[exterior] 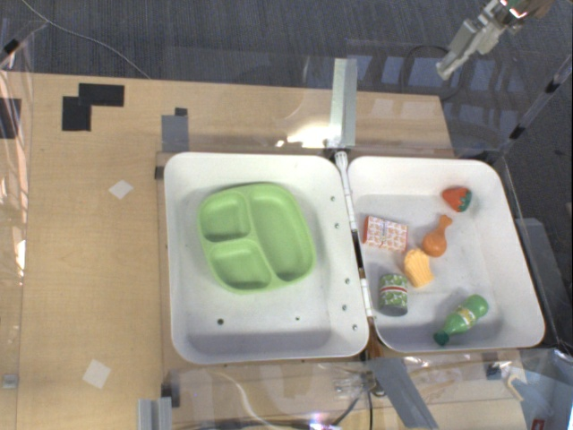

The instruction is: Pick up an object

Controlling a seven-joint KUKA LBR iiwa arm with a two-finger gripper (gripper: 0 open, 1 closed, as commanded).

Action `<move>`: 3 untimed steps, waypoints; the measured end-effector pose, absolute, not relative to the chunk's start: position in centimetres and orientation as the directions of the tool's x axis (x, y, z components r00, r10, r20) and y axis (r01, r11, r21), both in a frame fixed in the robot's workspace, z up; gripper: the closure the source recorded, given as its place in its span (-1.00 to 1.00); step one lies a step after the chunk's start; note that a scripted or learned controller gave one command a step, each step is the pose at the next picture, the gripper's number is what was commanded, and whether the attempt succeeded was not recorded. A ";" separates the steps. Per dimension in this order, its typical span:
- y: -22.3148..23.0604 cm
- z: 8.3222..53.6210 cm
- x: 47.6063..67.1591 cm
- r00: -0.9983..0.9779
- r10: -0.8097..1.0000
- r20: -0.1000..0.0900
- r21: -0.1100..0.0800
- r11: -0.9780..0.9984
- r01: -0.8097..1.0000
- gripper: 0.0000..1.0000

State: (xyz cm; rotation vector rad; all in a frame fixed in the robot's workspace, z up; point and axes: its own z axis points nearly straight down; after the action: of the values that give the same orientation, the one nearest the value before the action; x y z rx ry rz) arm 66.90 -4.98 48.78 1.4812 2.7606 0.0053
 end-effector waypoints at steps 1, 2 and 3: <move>-5.0 48.8 66.9 -0.553 0.833 -0.006 0.007 0.553 0.833 -1.00; 0.9 29.7 66.8 -0.014 1.000 0.000 -0.004 0.014 1.000 -1.00; -2.7 40.9 66.8 -0.025 1.000 -0.002 0.015 0.025 1.000 -1.00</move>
State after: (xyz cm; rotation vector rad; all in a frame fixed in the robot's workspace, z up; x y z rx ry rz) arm 66.78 -2.71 40.87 2.1854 2.2401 0.0154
